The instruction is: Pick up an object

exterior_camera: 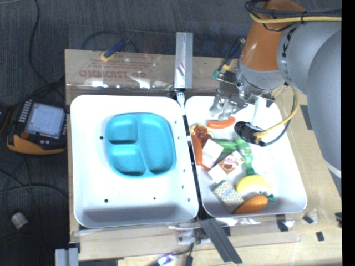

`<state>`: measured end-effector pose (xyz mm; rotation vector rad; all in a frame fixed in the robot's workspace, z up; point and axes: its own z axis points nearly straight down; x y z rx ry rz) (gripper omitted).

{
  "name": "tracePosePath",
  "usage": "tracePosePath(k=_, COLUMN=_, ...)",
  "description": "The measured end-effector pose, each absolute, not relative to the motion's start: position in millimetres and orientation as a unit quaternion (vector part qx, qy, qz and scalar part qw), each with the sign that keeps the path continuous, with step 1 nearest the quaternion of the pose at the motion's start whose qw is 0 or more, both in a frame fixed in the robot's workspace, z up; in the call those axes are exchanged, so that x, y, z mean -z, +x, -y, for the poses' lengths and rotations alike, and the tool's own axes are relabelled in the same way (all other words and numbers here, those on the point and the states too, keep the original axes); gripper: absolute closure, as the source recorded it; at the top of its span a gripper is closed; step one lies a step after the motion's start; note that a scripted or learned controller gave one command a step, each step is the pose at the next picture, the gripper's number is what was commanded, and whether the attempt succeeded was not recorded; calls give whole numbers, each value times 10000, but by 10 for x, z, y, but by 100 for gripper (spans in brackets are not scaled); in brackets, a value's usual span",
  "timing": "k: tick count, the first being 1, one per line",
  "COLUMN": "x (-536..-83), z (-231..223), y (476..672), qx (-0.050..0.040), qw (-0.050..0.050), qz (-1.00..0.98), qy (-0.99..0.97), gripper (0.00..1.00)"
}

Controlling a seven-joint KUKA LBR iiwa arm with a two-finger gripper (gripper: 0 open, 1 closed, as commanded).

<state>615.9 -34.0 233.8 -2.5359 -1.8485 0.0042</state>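
Sausage point(222, 123) lies just under claw point(223, 108); claw's state cannot be told; advise centring over sausage before closing.

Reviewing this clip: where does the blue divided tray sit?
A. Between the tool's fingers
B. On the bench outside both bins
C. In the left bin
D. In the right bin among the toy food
C. The blue divided tray lies flat in the left bin, while the toy food is piled in the right bin under the tool.
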Motion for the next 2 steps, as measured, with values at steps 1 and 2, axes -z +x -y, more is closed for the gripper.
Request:
tracePosePath(k=1, x=-3366, z=538, y=6155, qx=-13, qw=-2, qz=6187, qy=-7856, gripper=100)
tracePosePath(k=2, x=-2702, z=77, y=6046, qx=-18, qw=16, qz=5552, qy=-8317, gripper=100)
